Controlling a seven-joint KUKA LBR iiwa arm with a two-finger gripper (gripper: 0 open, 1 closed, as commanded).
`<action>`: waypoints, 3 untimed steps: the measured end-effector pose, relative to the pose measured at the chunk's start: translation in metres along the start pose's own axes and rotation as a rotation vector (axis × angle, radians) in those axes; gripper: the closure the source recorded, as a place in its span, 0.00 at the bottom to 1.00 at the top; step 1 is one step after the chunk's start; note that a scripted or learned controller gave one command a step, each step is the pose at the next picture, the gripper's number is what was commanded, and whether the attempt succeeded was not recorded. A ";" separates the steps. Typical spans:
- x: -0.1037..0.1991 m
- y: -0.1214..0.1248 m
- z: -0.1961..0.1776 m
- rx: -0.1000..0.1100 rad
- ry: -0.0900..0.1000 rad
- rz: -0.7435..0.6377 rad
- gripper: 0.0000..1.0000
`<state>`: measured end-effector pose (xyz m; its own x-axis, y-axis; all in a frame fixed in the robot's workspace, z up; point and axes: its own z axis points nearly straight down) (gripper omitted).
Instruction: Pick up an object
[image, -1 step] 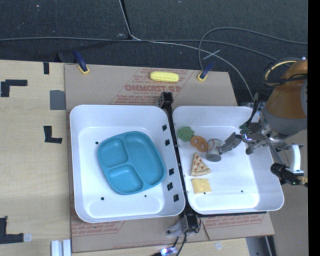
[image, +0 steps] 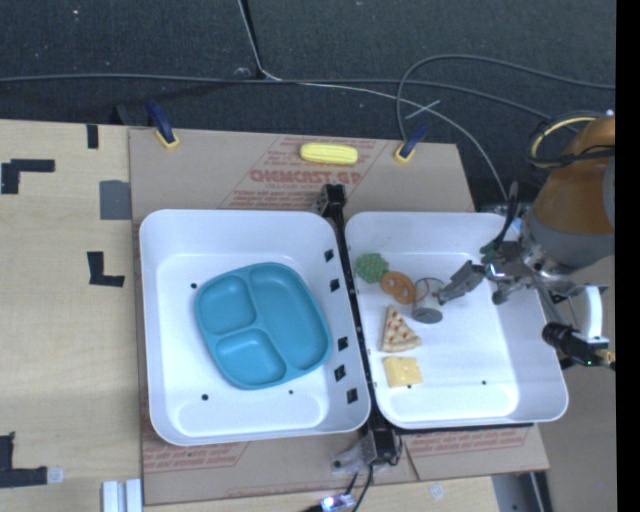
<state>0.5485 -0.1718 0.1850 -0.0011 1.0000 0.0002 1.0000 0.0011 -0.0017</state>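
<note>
Overhead, we look down on a pale wooden bench (image: 60, 330) with black tape marks along its left part, and a dark carpeted floor (image: 300, 40) beyond its far edge, crossed by thin cables. A sheet of brown cardboard (image: 250, 175) lies on the bench, held at its far edge by two blue and yellow clamps; a yellow banana-like toy (image: 328, 153) rests on it between them.

Moving right, we find the left bin (image: 160, 400), white and shallow, holding a blue divided plate (image: 262, 322) with three compartments, set at a tilt near the bin's middle.

Just beside it, with a black hinge strip between them, sits the right bin (image: 520, 400). Along its left side lie four small toy foods: a green broccoli piece (image: 371, 266) farthest from us, a brown pretzel (image: 398, 287) just beside it, a pizza slice (image: 399, 330) nearer, and a yellow cheese square (image: 403, 372) nearest. A small grey disc (image: 427, 314) lies right of the pretzel; what it is we cannot tell.

The arm (image: 575, 200) comes in from the right, and its gripper (image: 452, 290) points left over the right bin, near the pretzel and grey disc. We see nothing held between its fingers, and the view is too coarse to tell how far apart they stand.
</note>
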 end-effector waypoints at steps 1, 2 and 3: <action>-0.006 0.007 0.054 0.004 -0.001 0.000 0.00; -0.005 0.007 0.102 -0.002 -0.003 -0.001 0.00; -0.006 0.009 0.088 -0.006 -0.004 0.000 1.00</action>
<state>0.5571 -0.1779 0.0967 -0.0016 1.0000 -0.0042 1.0000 0.0016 0.0047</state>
